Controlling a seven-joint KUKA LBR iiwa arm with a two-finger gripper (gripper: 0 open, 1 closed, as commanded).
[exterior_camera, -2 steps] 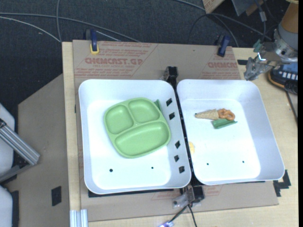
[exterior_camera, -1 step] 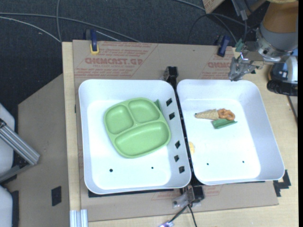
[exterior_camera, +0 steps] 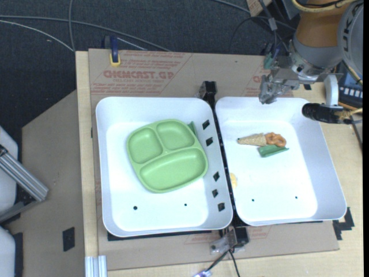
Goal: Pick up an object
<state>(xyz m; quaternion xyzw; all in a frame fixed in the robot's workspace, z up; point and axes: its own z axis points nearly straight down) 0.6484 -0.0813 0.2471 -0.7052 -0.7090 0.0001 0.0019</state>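
A: Which step is in hand?

B: The approach, as I judge it. The end effector (exterior_camera: 270, 94) hangs above the far rim of the right bin (exterior_camera: 323, 172), with nothing between its fingers. Whether those fingers are spread or pressed together I cannot tell; they are dark and small against the cardboard.

A: And the things to pick?

B: In the right bin, toward its far half, lies a small cluster: a tan cone (exterior_camera: 251, 139) pointing left, an orange lump (exterior_camera: 277, 139) touching its wide end, and a green piece (exterior_camera: 272, 150) just beside them on the near side. A pale yellow scrap (exterior_camera: 233, 181) sits against the bin's left wall. In the left bin (exterior_camera: 109, 172) rests a green divided plate (exterior_camera: 167, 155) with 3 compartments, lying flat.

A: What does the next move call for?

B: Probably a short travel toward the cluster and then a descent. The 3 small items lie so close that the fingers may catch 2 at once or push 1 aside, so picking a single target matters. The plate is wide and low, likely hard to pinch except at its rim.

A: The surface and the room?

B: Both bins sit on a cardboard sheet (exterior_camera: 144, 68) printed with red lettering, laid over the worktop, held by a blue and yellow clamp (exterior_camera: 115, 49) at the far edge. Black clips (exterior_camera: 209, 89) join the bins along the middle. Beyond is dark carpet (exterior_camera: 46, 16) crossed by thin cables (exterior_camera: 75, 4).
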